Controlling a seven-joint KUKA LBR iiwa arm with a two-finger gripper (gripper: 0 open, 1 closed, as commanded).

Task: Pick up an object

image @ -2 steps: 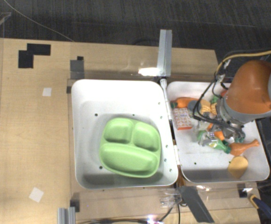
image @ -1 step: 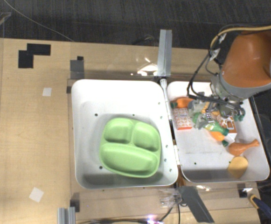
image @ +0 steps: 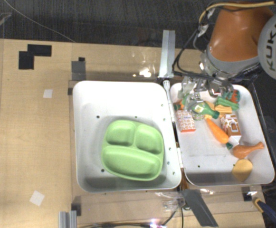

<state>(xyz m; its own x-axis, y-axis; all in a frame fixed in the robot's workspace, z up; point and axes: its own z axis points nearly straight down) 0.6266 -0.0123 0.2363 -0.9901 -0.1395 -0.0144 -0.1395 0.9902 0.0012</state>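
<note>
My gripper [image: 195, 95] hangs low over the far left corner of the right bin [image: 266, 175], in among a pile of toy food. Right under it lie a green and yellow piece [image: 205, 109] and a red and white carton [image: 185, 121]. An orange carrot [image: 217, 130] lies just to the near right of the gripper. The grey wrist and orange band [image: 235, 30] hide the far edge of the bin.
A second small carton [image: 231, 124], a drumstick [image: 247, 149] and a yellow lump [image: 242, 169] lie along the right bin's right side. Corn and green pieces [image: 227, 102] sit at its far right. The left bin [image: 88, 108] holds a green divided plate [image: 133, 148].
</note>
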